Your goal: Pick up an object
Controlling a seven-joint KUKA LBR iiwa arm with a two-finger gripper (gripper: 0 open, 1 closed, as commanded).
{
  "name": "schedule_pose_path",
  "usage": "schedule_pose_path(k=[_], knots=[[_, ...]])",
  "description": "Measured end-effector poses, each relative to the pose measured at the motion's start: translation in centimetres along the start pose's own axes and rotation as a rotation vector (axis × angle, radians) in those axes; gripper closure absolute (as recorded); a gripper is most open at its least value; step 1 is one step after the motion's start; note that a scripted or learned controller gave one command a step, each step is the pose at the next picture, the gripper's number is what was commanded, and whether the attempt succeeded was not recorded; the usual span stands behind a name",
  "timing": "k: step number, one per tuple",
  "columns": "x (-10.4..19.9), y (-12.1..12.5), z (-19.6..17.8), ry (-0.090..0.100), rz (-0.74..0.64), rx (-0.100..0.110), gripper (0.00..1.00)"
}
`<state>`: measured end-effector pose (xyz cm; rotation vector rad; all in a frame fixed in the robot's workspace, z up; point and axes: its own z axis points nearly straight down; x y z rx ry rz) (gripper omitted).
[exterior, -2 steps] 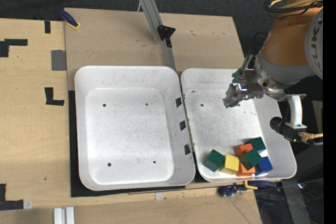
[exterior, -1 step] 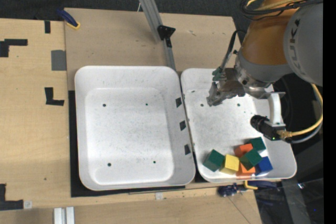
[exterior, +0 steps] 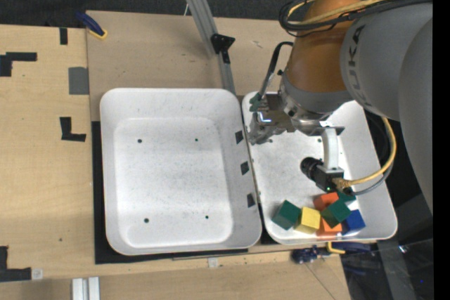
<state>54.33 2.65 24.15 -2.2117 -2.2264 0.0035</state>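
Several small blocks lie bunched at the near edge of the right bin [exterior: 295,158]: a dark green block [exterior: 286,213], a yellow block [exterior: 308,220], an orange block [exterior: 328,222], a green block [exterior: 339,210] and a blue block [exterior: 354,220]. My gripper [exterior: 261,124] hangs over the far left part of the right bin, close to the wall shared with the left bin. It is well apart from the blocks. The wrist body hides the fingers from above.
The left bin [exterior: 172,168] sits beside the right one. A slanted metal pole [exterior: 204,17] rises behind the bins. The big grey and orange arm [exterior: 337,60] covers the right bin's far part. A black cable loops near the blocks.
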Motion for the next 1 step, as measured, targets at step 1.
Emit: schedule_pose_path(k=[1], knots=[[6.3,0.46,-0.17,0.001,-0.002,-0.002,1.0]])
